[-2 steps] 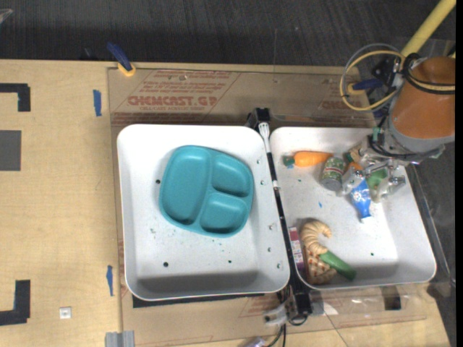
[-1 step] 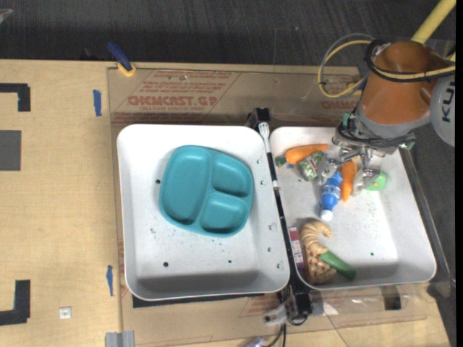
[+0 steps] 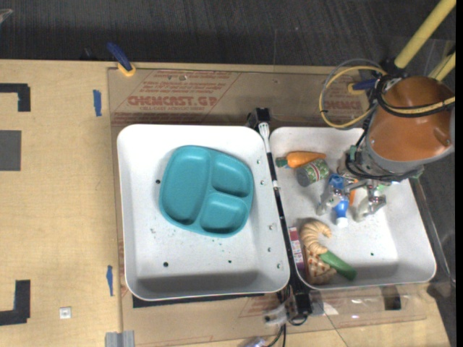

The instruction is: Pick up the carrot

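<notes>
Carrot [image 3: 304,158] lies in the right bin's [image 3: 405,266] upper-left part, touching a small can [image 3: 315,172]; gripper [image 3: 354,202], jaws apart and empty, hovers lower right, so descending here may miss or catch the can.

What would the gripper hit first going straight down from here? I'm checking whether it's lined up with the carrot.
Probably the right bin's floor, not the carrot, which lies to the gripper's left in the view. Depth is unclear.
</notes>
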You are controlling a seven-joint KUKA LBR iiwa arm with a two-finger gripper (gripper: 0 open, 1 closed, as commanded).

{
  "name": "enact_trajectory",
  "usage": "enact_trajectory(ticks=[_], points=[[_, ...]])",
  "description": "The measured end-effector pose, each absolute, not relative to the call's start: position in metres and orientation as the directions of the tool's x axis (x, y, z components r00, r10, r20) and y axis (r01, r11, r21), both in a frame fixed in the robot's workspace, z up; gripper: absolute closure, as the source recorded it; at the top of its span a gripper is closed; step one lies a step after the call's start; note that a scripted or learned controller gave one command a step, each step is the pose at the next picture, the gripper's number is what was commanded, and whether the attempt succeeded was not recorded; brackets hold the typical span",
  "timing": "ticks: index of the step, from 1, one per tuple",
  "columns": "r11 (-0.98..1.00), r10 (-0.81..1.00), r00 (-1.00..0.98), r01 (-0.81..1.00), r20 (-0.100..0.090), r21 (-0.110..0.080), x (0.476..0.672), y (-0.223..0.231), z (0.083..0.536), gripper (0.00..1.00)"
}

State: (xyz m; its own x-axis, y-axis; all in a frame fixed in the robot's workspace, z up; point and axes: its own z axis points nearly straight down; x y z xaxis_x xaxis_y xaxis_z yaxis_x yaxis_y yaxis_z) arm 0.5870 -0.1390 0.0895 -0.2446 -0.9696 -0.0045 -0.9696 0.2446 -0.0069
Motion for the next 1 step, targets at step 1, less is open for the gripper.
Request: enact_trajectory(ticks=[1], points=[[0.316, -0.949, -0.316, -0.949, -0.010, -0.014, 0.6279, -0.0755, 0.1910, 0.00]])
